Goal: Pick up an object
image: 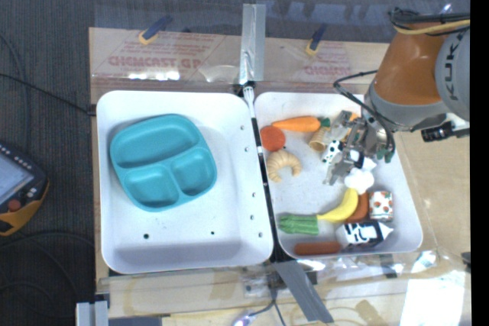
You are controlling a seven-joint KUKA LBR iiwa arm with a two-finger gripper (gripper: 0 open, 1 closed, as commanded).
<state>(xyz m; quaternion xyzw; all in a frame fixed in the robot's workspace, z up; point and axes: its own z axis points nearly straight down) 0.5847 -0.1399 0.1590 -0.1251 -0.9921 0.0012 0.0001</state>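
My gripper point(353, 153) is down in the right bin point(409, 237), in its upper right part, under the grey wrist with the orange band. It hangs over a small black-and-white piece point(330, 155) and just above a white egg point(359, 181). A tan cone point(320, 138) lies right beside it on the left. Nothing can be seen held in it. Other toys in this bin are an orange carrot point(296, 124), a red tomato point(272, 137), a croissant point(284, 162), a banana point(341, 208) and a green vegetable point(298, 224).
A teal divided plate point(162, 160) lies in the left bin point(122, 248). Along the right bin's front sit a brown sausage point(317, 247), a black-and-white carton point(363, 234) and a red spotted cube point(381, 204). A metal divider point(253, 34) stands behind the bins.
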